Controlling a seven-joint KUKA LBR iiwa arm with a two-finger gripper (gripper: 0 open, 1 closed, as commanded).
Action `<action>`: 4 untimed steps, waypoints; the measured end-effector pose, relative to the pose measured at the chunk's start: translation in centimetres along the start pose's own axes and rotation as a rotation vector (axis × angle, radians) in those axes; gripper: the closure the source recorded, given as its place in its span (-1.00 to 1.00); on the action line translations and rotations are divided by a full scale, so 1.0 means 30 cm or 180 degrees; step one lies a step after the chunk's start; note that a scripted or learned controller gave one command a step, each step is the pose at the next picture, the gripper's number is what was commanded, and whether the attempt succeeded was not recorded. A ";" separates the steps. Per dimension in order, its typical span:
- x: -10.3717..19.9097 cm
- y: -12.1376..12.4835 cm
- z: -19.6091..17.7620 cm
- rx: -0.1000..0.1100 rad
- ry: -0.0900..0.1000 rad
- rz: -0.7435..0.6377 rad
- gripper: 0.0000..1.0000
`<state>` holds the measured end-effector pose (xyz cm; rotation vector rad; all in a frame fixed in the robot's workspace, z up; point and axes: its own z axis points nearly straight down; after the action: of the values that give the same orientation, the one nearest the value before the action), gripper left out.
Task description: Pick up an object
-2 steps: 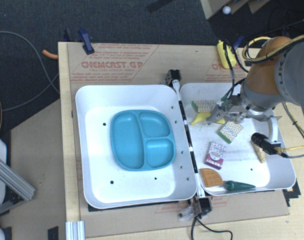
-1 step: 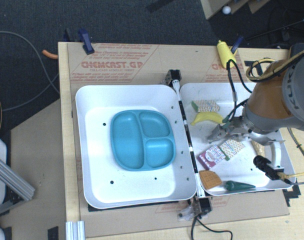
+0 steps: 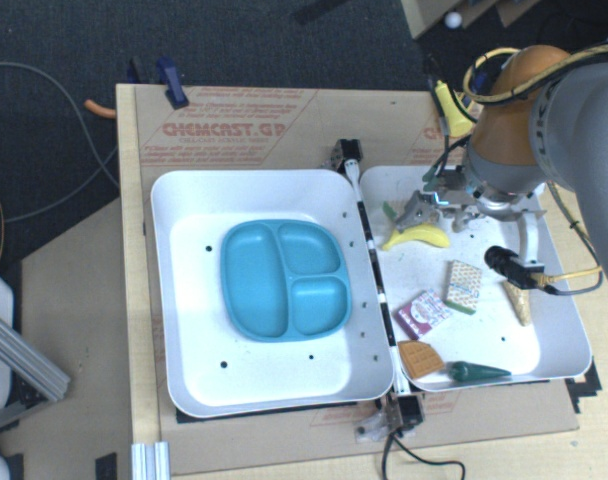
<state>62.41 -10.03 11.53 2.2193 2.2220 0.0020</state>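
Observation:
The right bin (image 3: 559,338) holds several small objects. A yellow banana (image 3: 416,236) lies near its left wall, with a small green piece (image 3: 390,211) just behind it. My gripper (image 3: 436,206) hangs low over the bin's far part, right behind and above the banana, and nothing is visibly held in it. A checked pale block (image 3: 464,285) and a purple packet (image 3: 422,313) lie in the middle. A tan brush with a green handle (image 3: 454,367) rests along the near wall. A tan cone (image 3: 521,304) lies to the right.
The left bin (image 3: 184,218) holds a blue divided plate (image 3: 284,278). The grey arm with its orange band (image 3: 514,108) comes in from the upper right over the right bin's far corner. A black clamp (image 3: 347,153) sits between the bins at the back.

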 end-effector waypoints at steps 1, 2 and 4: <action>0.006 -0.306 0.088 -0.0031 -0.0011 0.0006 -1.00; -0.039 0.006 0.050 0.0001 -0.0002 0.0001 -1.00; 0.027 -0.046 0.102 0.0013 0.0002 0.0002 -1.00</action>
<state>61.03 -9.23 8.47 2.2224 2.2234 -0.0018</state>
